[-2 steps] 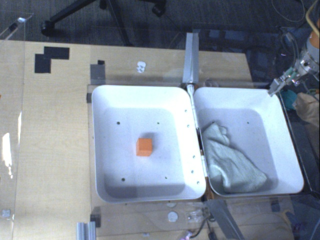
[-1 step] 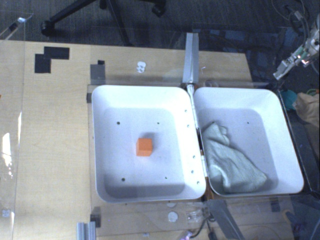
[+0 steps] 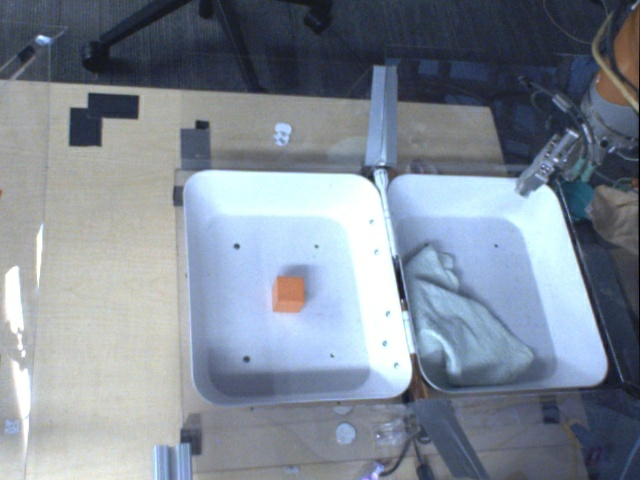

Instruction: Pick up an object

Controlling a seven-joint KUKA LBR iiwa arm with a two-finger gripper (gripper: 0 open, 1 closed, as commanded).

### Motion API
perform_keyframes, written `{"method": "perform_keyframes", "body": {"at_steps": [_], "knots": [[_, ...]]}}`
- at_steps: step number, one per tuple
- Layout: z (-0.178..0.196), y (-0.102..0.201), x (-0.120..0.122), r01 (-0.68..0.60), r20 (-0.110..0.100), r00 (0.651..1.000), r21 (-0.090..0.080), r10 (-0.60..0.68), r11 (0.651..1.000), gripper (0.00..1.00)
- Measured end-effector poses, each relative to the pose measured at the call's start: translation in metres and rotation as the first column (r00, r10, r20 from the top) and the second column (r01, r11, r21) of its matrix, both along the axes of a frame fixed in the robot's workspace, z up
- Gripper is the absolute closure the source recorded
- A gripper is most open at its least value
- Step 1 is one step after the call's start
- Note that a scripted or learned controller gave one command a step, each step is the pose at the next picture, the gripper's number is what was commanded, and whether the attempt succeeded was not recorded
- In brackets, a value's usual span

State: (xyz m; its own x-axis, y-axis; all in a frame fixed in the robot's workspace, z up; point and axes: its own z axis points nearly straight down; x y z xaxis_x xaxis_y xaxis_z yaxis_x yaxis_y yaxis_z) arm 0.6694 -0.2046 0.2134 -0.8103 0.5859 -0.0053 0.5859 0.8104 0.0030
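Note:
A small orange cube [image 3: 289, 294] lies near the middle of the left white bin [image 3: 215, 268]. A crumpled pale grey-green cloth [image 3: 458, 318] fills the lower left part of the right white bin [image 3: 565, 268]. My gripper [image 3: 540, 171] hangs over the right bin's far right corner, well away from both the cloth and the cube. Nothing shows between its tips. The arm with its orange band [image 3: 612, 78] comes in from the upper right.
A metal divider post [image 3: 379, 128] stands behind the seam between the bins. The wooden bench [image 3: 100, 298] stretches to the left, with black tape marks [image 3: 100, 116] at its back. A chair base [image 3: 215, 13] sits on the floor beyond.

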Motion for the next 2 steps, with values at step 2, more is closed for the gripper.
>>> {"method": "perform_keyframes", "body": {"at_steps": [2], "knots": [[-0.029,0.000,-0.010,-0.101,-0.001,0.995,0.000,0.101,0.995,1.00]]}}
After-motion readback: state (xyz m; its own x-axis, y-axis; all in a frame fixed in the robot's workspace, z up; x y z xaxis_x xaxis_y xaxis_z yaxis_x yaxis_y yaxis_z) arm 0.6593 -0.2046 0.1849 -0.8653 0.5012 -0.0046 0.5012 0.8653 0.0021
